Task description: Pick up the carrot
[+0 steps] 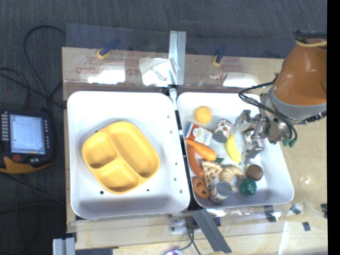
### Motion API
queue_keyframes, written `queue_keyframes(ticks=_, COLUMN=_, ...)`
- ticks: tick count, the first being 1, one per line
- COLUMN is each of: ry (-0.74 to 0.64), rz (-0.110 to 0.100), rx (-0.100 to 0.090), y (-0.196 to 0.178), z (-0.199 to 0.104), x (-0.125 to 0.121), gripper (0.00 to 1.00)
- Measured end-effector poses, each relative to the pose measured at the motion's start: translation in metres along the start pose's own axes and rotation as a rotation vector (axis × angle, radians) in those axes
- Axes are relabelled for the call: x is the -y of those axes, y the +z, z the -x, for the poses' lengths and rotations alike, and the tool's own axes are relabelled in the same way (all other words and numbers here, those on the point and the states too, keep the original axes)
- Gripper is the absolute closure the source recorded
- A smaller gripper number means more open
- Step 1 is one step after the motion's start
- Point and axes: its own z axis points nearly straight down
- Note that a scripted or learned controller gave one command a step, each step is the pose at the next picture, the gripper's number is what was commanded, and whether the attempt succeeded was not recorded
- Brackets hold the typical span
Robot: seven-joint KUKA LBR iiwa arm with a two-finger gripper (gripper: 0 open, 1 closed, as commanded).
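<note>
Camera view — wooden bench [74, 57], dark carpet [159, 9], end effector [253, 137] open above carrot [201, 149].

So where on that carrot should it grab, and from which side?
Probably across the carrot's thick middle, coming straight down from above. It lies flat and slanted, with the carton and other toy food crowding it, so the end effector's fingers should straddle its narrow width.

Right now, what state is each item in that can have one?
carrot: lying in the right bin, not gripped.
gripper: over the right bin, nothing seen between its fingers.
yellow tray: sits in the left bin, upright.
banana: lying beside the gripper.
</note>
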Motion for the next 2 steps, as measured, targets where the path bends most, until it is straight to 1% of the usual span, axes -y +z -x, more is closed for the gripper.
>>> queue_keyframes(ticks=1, ry=0.011, rz=0.000, rx=0.005, y=0.088, z=-0.026, x=-0.025, gripper=0.00)
queue_keyframes(ticks=2, ry=-0.010, rz=-0.006, rx=0.009, y=0.121, z=-0.022, x=-0.034, gripper=0.00)
